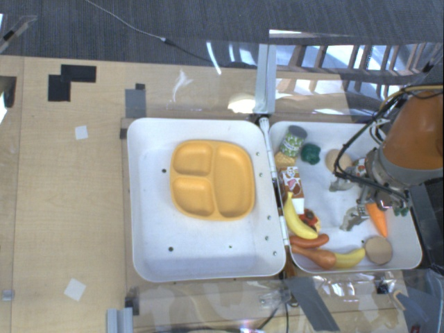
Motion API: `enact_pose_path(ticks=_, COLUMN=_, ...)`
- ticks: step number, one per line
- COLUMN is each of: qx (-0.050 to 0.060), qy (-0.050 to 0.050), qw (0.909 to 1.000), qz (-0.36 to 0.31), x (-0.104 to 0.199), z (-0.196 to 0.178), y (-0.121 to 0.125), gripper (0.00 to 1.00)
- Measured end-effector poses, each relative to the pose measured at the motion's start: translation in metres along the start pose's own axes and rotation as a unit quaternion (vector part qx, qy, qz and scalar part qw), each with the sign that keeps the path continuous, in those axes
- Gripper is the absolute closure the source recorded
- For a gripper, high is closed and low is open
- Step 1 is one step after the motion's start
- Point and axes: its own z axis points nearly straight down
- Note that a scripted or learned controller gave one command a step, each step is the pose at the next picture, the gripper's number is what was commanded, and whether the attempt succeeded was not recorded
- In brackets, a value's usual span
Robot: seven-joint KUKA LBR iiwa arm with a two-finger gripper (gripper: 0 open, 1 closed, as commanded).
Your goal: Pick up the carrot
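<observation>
The carrot (377, 219) is a short orange cone lying in the right bin (326, 186), near that bin's right side, with its tip towards the front. My gripper (375, 214) hangs from the grey arm with the orange band (416, 141) directly over it. The gripper is open, with one silvery finger (352, 218) left of the carrot and the other on its right. The carrot sits in the gap on the bin floor, apart from the left finger.
The right bin also holds a brown round potato (378, 250), two bananas (297, 218), two reddish sausages (316, 257), a ketchup bottle (293, 183) and a green can (293, 143). The left bin (149, 220) holds a yellow divided plate (211, 179).
</observation>
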Motion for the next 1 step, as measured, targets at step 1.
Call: enact_pose_path(ticks=1, qx=0.004, qy=-0.012, qw=0.9999, qz=-0.003, x=0.0479, z=0.0091, y=-0.0201, gripper=0.0)
